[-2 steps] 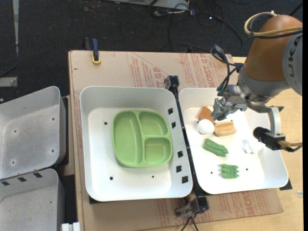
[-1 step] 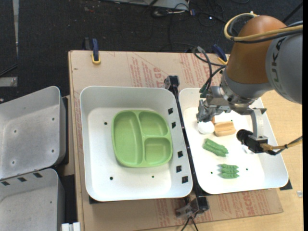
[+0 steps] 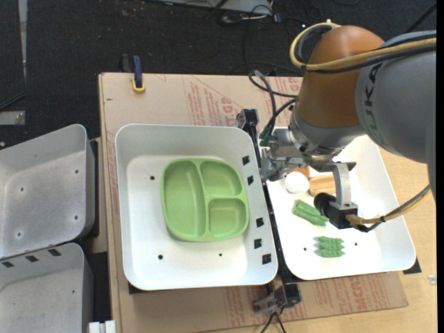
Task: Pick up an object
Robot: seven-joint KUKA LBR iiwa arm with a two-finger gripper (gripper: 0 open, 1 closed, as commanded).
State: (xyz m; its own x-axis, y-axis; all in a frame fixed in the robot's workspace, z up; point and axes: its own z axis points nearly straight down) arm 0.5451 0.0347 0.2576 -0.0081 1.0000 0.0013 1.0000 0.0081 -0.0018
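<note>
My gripper hangs low over the far left part of the right bin, mostly hidden under the grey and orange wrist. Just below it lies a white egg-shaped object, with a tan cylinder touching its right side. A flat green piece rests nearer the bin's middle. A ridged green piece lies toward the front. I see nothing between the fingers.
The left bin holds a green divided plate. A black-clipped divider runs between the two bins. Grey perforated trays stand off the bench at the left.
</note>
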